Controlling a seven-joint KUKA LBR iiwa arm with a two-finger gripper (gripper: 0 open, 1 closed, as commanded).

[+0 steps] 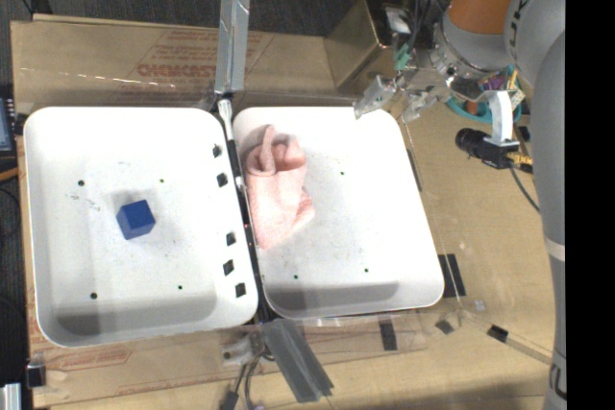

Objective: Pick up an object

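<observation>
A crumpled pink cloth [277,187] lies against the left wall of the right bin [384,235]. A small blue cube [135,218] rests on the floor of the left bin [58,206]. My gripper [394,101] hovers above the far right corner of the right bin, well clear of the cloth. Its two pale fingers are spread apart with nothing between them.
A grey metal post [232,43] rises behind the divider between the bins. A tan box [360,38] stands on the cardboard behind the right bin, close to the gripper. Black clips line the shared bin edge [231,226].
</observation>
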